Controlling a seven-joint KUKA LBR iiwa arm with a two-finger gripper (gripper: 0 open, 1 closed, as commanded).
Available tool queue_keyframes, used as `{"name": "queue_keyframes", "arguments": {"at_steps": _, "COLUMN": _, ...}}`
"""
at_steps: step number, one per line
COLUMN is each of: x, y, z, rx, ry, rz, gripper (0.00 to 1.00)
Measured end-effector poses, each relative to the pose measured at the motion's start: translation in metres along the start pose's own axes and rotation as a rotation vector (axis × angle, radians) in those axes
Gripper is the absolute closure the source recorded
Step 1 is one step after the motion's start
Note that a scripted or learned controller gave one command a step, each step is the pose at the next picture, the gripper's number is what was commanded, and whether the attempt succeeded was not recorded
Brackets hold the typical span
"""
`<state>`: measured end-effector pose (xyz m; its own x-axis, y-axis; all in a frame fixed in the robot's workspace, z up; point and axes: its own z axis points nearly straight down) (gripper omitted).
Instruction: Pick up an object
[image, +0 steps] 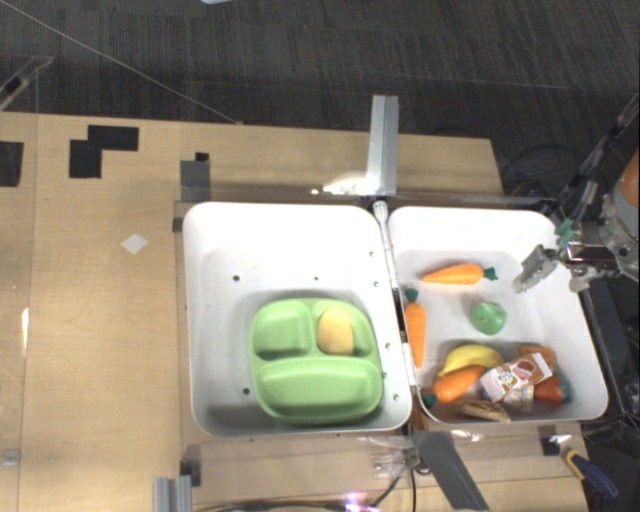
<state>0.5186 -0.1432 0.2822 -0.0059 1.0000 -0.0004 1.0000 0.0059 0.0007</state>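
Front of the right shallow white bin (560, 330): a cluster of a yellow plastic banana (470, 356), an orange toy carrot (459, 384) and a crinkled white-and-red snack packet (515, 379), touching one another; behind them sit a small green round toy (488, 317) and two more orange carrots (455, 273). The two-finger gripper (556, 268) hovers over that bin's far right edge, fingers apparently spread with nothing between them, though blurred. Left white bin (215, 300) holds a green sectioned plastic tray (300, 385) with a yellow round fruit (336, 330) in one compartment.
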Motion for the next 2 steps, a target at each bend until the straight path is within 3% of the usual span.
{"name": "queue_keyframes", "arguments": {"at_steps": 1, "x": 0.0251, "y": 0.0213, "z": 0.1218, "rx": 0.003, "ry": 0.001, "rz": 0.183, "gripper": 0.00}}
{"name": "queue_keyframes", "arguments": {"at_steps": 2, "x": 0.0247, "y": 0.0213, "z": 0.1214, "rx": 0.003, "ry": 0.001, "rz": 0.184, "gripper": 0.00}}
